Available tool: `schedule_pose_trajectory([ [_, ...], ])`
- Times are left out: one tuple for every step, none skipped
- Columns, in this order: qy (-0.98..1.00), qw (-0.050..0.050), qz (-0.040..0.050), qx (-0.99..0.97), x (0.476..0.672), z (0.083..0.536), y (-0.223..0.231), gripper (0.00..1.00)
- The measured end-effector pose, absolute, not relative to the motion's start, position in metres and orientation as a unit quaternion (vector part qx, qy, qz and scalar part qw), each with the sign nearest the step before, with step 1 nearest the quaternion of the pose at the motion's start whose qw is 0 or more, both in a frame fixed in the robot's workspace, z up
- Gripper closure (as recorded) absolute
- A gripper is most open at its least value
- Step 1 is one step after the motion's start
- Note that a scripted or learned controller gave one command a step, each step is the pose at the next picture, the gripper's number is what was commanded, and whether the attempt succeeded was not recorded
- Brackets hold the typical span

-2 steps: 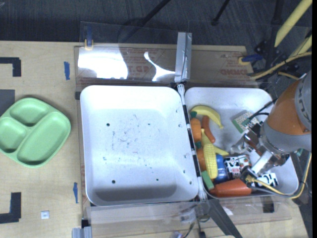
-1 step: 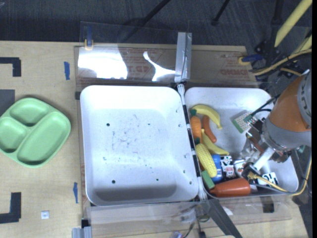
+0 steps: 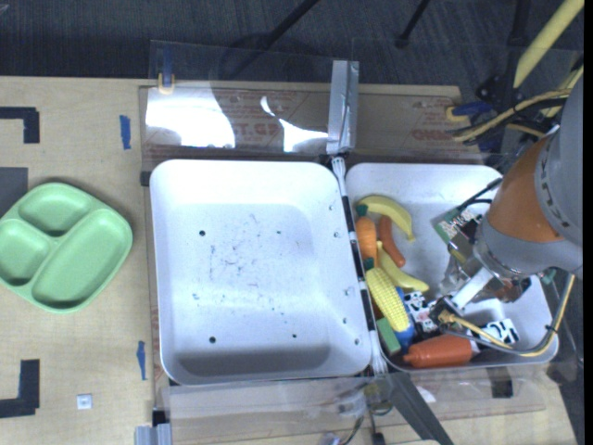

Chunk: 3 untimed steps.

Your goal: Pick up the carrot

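Table (image 3: 74,109) w/ two white bins: left bin (image 3: 185,202) bare, right bin (image 3: 435,179) crowded along its left wall w/ toy food. Arm (image 3: 533,211) bends low from the right, tool (image 3: 435,309) down among the pile, prob. seeking the carrot (image 3: 367,237) lying by the divider, near a banana (image 3: 389,213). Can't tell whether the tool is apart or together.

Two white bins: left bin (image 3: 246,267) and right bin (image 3: 422,179). One green divided plate (image 3: 60,246). Two bananas (image 3: 387,213) (image 3: 400,276), one corn cob (image 3: 387,297), two orange carrots (image 3: 368,239) (image 3: 443,349).
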<state>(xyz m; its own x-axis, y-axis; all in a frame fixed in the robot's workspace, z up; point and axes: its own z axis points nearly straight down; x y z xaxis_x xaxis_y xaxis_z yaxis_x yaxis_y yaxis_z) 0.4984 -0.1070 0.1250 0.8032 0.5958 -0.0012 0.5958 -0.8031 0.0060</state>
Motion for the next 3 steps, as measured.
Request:
schedule_pose_trajectory([
  [0.189, -0.001, -0.0013, 0.982, 0.602, 0.253, -0.097, 1.00],
  [0.152, -0.001, -0.0022, 0.988, 0.617, 0.192, -0.161, 1.00],
  [0.153, -0.001, -0.0022, 0.988, 0.617, 0.192, -0.160, 0.00],
])
